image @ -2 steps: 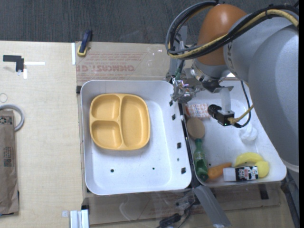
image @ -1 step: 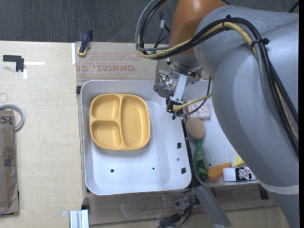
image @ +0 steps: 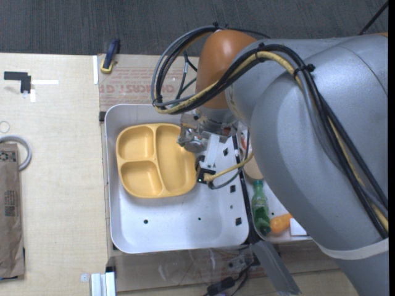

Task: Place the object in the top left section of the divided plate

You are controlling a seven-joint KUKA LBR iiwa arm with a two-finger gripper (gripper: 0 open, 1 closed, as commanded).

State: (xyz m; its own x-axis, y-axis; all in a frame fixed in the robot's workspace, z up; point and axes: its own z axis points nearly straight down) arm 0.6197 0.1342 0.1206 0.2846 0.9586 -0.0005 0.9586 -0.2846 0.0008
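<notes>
One yellow plate (image: pixel 139 143), split into three sections, lying in the upper left of the white bin (image: pixel 173 227): two small sections stacked on the left, one long section on the right. Just over the plate's right rim, near its top, the gripper (image: pixel 192 139), a grey metal block hanging from the wrist. Open or closed: impossible to tell from this angle, and nothing seen held in it. Above and to the right, the arm (image: pixel 321 140), huge and grey, with its orange band (image: pixel 225 60) at the top, blocking nearly everything right of the bin. Black and yellow cables (image: pixel 179 73) looping from the band down past the wrist, one yellow lead curling over the bin floor beside the plate. Below the arm, at the bin's right edge, a green bottle (image: pixel 260 205) lying on its side, with an orange thing (image: pixel 281 224) just beside it, partly hidden. Which of these counts as the task's object: unclear. Further out, on the cardboard (image: pixel 142 82) behind the bin, a blue and yellow tool (image: pixel 110 55). On the pale bench (image: pixel 55 227) to the left, well apart from the bin, a brown bag (image: pixel 9 208), a grey ring (image: pixel 23 153) and a small black bracket (image: pixel 17 78).
</notes>
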